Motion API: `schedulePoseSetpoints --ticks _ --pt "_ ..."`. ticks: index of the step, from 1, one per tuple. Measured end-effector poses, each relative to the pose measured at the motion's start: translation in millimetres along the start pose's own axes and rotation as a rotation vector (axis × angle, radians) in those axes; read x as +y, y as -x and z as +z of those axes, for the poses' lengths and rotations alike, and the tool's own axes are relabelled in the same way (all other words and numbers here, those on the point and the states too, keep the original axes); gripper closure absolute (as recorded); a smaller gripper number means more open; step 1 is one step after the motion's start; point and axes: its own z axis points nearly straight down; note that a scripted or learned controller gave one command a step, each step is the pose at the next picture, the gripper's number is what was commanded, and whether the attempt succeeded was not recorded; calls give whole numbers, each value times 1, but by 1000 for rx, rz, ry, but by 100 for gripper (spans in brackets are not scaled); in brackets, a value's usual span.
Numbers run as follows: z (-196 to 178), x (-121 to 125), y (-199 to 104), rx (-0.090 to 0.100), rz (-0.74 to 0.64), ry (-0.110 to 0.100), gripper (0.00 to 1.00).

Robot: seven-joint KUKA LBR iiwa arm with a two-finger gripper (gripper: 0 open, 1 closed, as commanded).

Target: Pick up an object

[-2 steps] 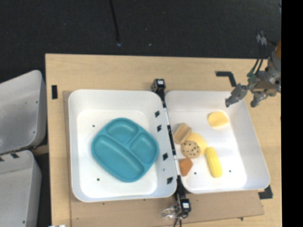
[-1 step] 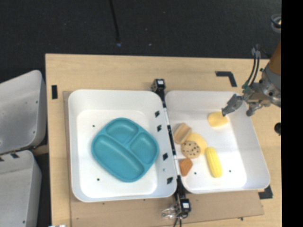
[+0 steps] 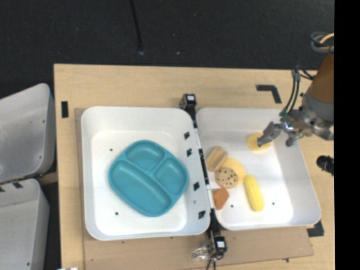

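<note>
Desk: we see two white bins; left bin carries a blue tray
Right bin: corn, cookie, bread
Pincer: spread wide, low beside a yellow piece on the bin floor; we judge nothing lifted yet; closing and raising remain

Pale wooden surface, black corner marks near its edges. Beyond it, dark speckled floor, with a thin dark cable running across at the top. Two grey-white panels lie at the left, partly overlapping the surface's edge. Even overhead light.
</note>
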Motion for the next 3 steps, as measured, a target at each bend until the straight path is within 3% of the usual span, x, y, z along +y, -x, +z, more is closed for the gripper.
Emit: schedulePoseSetpoints --ticks 1,2,3 --pt "58 -9 2 0 -1 0 0" --pt "44 -7 3 -2 1 7 100" --pt "-20 -10 6 -1 -1 9 100"
